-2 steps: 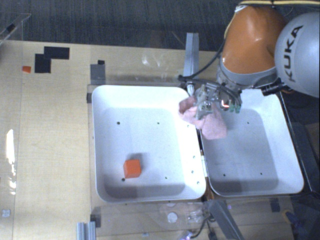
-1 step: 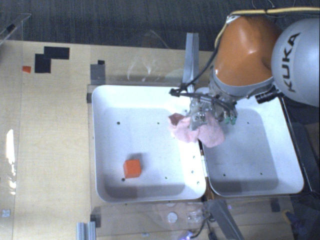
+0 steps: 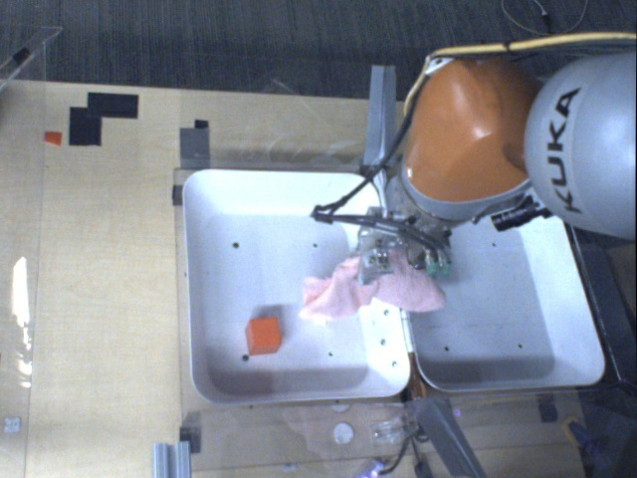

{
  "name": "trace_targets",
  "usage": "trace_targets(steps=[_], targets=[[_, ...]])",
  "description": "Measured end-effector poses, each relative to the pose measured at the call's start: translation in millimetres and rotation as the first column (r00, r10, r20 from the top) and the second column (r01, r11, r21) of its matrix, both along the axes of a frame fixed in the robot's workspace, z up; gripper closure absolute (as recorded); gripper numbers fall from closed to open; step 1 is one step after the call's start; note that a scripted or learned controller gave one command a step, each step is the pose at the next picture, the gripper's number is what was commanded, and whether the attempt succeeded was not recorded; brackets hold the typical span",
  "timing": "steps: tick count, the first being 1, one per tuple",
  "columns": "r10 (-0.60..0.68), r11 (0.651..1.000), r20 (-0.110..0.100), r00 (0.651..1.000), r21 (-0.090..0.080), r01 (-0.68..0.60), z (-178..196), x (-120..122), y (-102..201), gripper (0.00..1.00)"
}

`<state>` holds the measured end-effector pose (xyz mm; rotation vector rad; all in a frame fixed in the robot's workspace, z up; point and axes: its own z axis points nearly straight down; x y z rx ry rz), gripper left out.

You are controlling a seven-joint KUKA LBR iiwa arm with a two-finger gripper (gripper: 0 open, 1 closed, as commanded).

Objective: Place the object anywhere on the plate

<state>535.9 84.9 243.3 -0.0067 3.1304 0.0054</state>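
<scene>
Looming closest to the lens is the big grey arm (image 3: 582,142) with its orange band (image 3: 463,127), coming in from the right and covering the back corner where the two bins meet. Just below that band hangs the pincer (image 3: 383,264), pointed down over the divider between the bins. Bunched up right under it is a pale pink cloth (image 3: 350,292), crumpled and draped across both rims, with one lobe spilling left of the pincer into the left bin (image 3: 224,267) and the other lobe sagging right of it into the right bin (image 3: 528,317). Honestly I can't tell whether the pincer is clamped on the cloth or just sitting on top of it, since the tips are buried in the folds and the view is too fuzzy there. Well off to the pincer's left and a bit nearer the front edge, a small orange block (image 3: 264,336) sits flat on the floor of the left bin, apart from the cloth and not touching any wall. Both bins rest on a light wood surface (image 3: 90,297); far to the pincer's left, toward the back of it, there's some black tape shapes (image 3: 100,115) and a tiny orange mark (image 3: 53,138).
</scene>
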Motion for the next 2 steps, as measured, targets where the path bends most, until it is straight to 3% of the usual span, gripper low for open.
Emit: trace_targets(steps=[1, 2], targets=[[-0.001, 1.000, -0.004, 1.000, 0.000, 0.001, -13.4, -34.3, 33.6, 1.00], [-0.001, 1.000, -0.003, 1.000, 0.000, 0.001, -13.2, -34.2, 33.5, 0.00]])
